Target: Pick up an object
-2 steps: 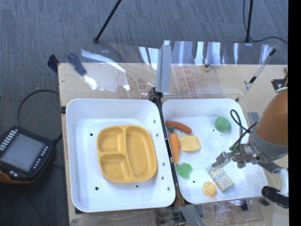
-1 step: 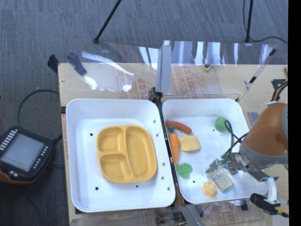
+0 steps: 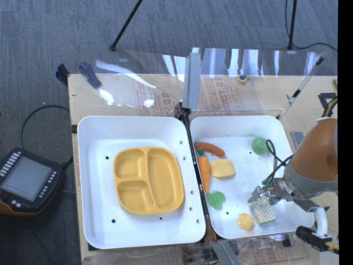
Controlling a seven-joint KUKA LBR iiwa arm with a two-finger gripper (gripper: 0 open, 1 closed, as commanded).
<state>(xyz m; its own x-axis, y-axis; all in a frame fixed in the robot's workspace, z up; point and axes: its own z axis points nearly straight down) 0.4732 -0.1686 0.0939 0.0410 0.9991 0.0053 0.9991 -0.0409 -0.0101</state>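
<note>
My gripper hangs over the lower right part of the right bin, under the orange wrist band. A small beige speckled block lies directly beneath it, touching or nearly touching. Other objects in that bin: a green ball, a red sausage, a carrot, a yellow cheese slice, a green leafy piece and a small yellow lump.
The left bin holds a yellow divided plate. A clear panel stands behind the bins. A teach pendant lies on the floor at the left.
</note>
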